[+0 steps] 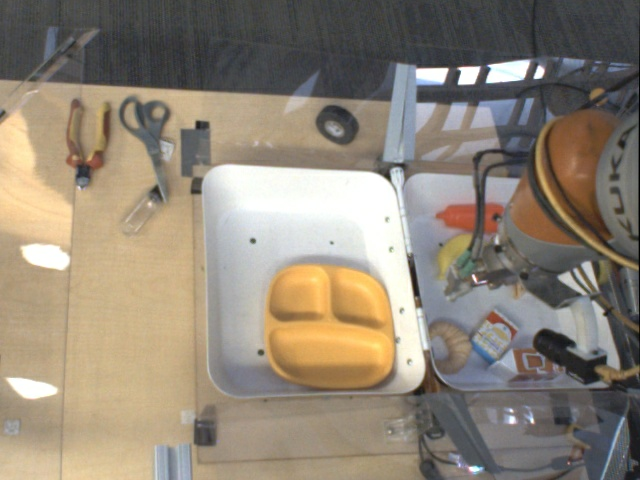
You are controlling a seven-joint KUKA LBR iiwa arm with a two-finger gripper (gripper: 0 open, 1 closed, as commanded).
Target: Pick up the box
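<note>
Arm (572, 183) over right bin (428, 190), box (493, 336) inside; wooden bench (100, 298); dark carpet (250, 18).

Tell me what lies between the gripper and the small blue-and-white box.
Nothing: in the camera view, only a bare strip of the right bin floor separates the gripper from the box.

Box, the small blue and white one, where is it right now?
In the camera view the box lies in the right bin, near its lower edge, just right of a tan shell-like object and below the tool.
</note>
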